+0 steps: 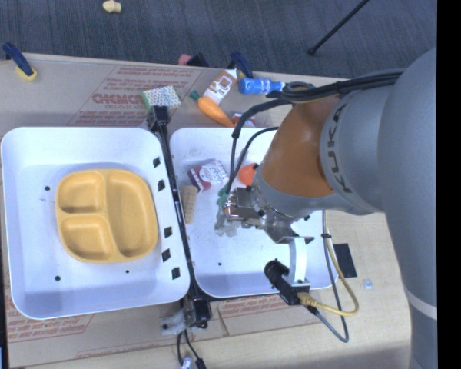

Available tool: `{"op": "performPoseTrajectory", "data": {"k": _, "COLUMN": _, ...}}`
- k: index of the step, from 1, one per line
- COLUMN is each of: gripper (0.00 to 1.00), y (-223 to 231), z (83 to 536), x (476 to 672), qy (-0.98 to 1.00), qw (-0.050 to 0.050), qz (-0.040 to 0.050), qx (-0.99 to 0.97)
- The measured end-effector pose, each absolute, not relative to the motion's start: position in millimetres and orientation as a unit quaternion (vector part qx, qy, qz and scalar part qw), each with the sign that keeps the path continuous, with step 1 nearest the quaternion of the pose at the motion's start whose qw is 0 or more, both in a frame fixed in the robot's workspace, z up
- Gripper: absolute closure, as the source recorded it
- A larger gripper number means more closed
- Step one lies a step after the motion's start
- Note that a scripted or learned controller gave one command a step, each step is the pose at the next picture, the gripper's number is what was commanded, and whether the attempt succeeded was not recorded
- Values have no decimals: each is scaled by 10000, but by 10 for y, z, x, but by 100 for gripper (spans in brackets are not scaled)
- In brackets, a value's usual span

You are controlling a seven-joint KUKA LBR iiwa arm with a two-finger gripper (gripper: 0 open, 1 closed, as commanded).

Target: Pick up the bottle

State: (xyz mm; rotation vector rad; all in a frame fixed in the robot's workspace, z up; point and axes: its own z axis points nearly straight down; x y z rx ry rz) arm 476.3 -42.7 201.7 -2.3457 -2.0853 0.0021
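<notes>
Gripper (232, 215) low in right bin (246, 279), near carton (208, 174), cone (189, 203).

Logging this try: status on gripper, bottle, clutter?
Gripper low in the right bin, fingers unclear. Bottle on the bench beyond the bin, untouched. Small carton and cone lie beside the gripper.

The two bins, the left bin (15, 206) and the right bin (238, 271), look like smooth white plastic with a faint sheen. The yellow divided tray (106, 214) looks like matt moulded plastic. The bench (77, 98) is covered in flat brown cardboard printed in red, dull and papery. The arm (369, 152) has a smooth grey painted shell and a satin orange band (300, 156). The end effector (238, 210) shows bare metal parts. The floor (215, 14) looks like dark ribbed carpet.
</notes>
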Motion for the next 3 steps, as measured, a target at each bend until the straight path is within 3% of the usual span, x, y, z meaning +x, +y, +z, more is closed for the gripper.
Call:
{"op": "performPoseTrajectory", "data": {"k": 1, "gripper": 100, "y": 115, "z": 2331, "x": 4763, "qy": -6448, "qw": 16, "qz": 12, "qx": -7643}}
{"op": "performPoseTrajectory", "data": {"k": 2, "gripper": 100, "y": 408, "z": 1911, "x": 4754, "qy": -7054, "qw": 26, "qz": 19, "qx": -7088}}
{"op": "performPoseTrajectory", "data": {"k": 3, "gripper": 100, "y": 178, "z": 3219, "x": 4767, "qy": -7768, "qw": 3, "qz": 4, "qx": -6297}}
